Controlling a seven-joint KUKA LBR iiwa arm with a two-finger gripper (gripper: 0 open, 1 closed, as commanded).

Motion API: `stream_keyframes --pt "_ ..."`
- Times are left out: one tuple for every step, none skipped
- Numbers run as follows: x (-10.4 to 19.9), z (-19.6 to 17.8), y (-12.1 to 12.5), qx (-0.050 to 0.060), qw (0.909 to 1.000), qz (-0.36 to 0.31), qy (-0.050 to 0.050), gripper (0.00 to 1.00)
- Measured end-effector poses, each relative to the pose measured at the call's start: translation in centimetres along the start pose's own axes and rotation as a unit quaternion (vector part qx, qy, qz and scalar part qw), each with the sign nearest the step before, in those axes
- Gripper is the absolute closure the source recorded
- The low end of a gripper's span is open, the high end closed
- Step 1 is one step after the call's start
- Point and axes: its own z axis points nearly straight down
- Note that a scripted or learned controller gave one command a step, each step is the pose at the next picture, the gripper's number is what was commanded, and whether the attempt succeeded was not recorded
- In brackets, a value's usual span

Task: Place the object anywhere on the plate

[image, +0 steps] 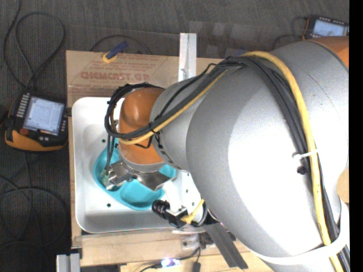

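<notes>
Gripper (116, 177) hangs low over the teal plate (139, 198), wrist straight above it, hiding most of the dish. Cannot tell its state or whether it carries anything. Object not made out; if carried, it sits directly over the plate. Plate lies in the white bin (85, 152), toward that bin's near wall. Judgement: the move left is straight down.

White bin (85, 208) on a cardboard-topped bench (91, 72), orange-edged handheld pendant (39, 120) on the dark floor alongside.
</notes>
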Motion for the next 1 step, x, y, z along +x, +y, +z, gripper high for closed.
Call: stream_keyframes --pt "-0.09 -0.03 0.07 -0.002 1.0 0.0 -0.001 0.0"
